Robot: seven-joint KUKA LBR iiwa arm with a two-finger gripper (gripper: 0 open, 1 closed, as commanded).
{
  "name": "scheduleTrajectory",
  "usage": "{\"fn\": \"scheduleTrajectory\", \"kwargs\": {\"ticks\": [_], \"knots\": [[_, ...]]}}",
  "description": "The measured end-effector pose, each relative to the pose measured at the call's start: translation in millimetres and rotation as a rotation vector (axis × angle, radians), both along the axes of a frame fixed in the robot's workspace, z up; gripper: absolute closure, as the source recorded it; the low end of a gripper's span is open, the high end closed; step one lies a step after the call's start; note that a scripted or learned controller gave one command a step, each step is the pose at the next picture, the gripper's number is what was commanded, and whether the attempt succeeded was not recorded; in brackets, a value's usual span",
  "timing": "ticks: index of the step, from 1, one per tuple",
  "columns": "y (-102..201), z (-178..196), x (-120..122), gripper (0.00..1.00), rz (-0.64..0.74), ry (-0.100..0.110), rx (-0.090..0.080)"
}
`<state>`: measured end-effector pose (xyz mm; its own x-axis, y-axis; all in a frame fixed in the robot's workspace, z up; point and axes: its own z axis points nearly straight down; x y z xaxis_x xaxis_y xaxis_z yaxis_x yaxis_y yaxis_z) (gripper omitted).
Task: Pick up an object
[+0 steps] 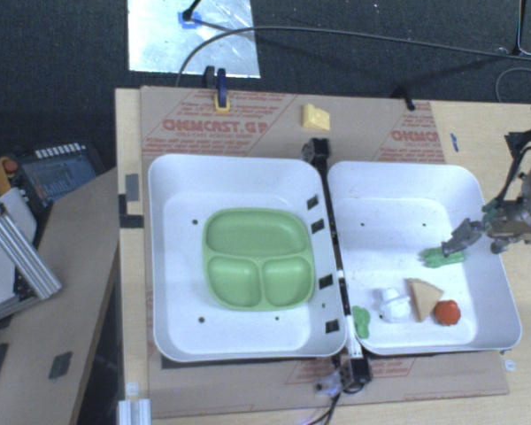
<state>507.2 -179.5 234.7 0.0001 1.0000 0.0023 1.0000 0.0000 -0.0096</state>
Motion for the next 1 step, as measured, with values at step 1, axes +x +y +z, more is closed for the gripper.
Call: {"fn": "scheduleTrajectory", "kwargs": {"ticks": [1], "knots": [[0.4, 5.5, 2.6, 0.0, 0.003, -0.011, -0.003]]}}
